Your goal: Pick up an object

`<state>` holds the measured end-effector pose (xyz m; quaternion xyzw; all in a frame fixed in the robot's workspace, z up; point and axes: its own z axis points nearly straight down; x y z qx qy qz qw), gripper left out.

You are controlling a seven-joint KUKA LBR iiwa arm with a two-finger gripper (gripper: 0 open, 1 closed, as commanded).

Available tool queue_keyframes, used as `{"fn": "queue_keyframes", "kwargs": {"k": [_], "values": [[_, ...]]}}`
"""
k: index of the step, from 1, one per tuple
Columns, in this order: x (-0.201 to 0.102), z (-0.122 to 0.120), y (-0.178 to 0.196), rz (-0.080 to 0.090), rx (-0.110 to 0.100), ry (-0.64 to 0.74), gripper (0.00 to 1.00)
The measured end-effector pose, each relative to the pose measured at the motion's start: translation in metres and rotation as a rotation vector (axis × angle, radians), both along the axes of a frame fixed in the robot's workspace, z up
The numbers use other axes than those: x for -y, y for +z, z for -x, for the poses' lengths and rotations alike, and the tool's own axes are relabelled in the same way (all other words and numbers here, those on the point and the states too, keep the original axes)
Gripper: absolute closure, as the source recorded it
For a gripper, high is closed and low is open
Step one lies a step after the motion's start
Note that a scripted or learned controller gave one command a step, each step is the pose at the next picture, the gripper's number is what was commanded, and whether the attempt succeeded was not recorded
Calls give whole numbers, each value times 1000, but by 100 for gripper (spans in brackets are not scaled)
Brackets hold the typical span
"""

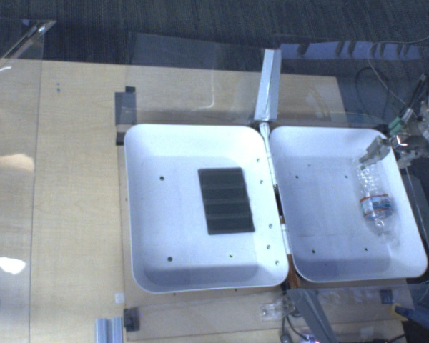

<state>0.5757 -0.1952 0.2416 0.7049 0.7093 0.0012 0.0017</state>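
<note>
A clear plastic bottle (375, 200) is seen lying at 3 o'clock in the right bin (329, 213), cap toward 12. The gripper (385, 147) is poised just above that cap, presumably for a descent. A dark ridged pad (226, 200) is centred in the left bin (157, 213).

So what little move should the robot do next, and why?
Probably lower the hand a little onto the clear plastic bottle. The hand sits at the far right corner of the right bin, just above the bottle's top end, and nothing is seen held. The bottle lies on its side along the bin's right wall. The dark ridged block is over in the left bin, much farther off.
</note>
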Motion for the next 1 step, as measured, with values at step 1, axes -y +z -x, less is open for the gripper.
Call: {"fn": "queue_keyframes", "kwargs": {"k": [1], "values": [[10, -7, -139, 2, 6, 31, 0]]}}
